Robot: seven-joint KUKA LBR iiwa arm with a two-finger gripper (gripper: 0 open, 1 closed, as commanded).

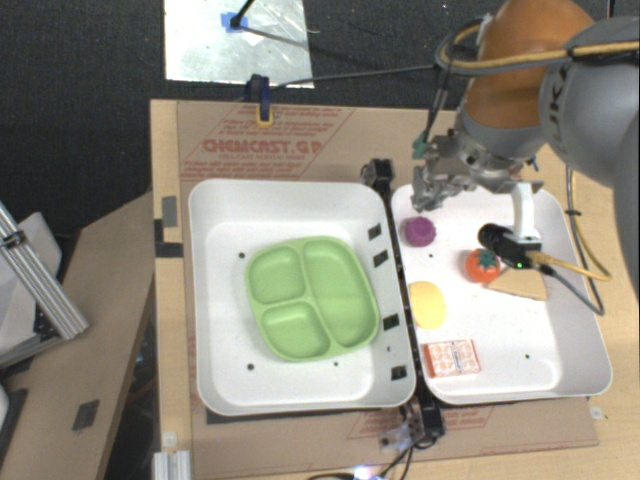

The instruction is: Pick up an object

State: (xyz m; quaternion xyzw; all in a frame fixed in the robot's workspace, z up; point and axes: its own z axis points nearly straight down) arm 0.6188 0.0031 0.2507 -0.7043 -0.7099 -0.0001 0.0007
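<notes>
Purple object (pixel 419 231) lies at the near-left of the right bin (pixel 570 368), just below the pincer (pixel 428 198)

Pincer hangs above the bin's upper left corner with nothing seen between its fingers; whether it is released or clenched I cannot tell. Nearby in the same bin lie a yellow piece (pixel 427 303), an orange-red toy with a green top (pixel 483 265), a tan wedge (pixel 520 284) and a small red-and-white box (pixel 452 357). Left bin (pixel 215 268) holds a green divided tray (pixel 311 297). Both bins rest on the counter (pixel 260 138)
</notes>
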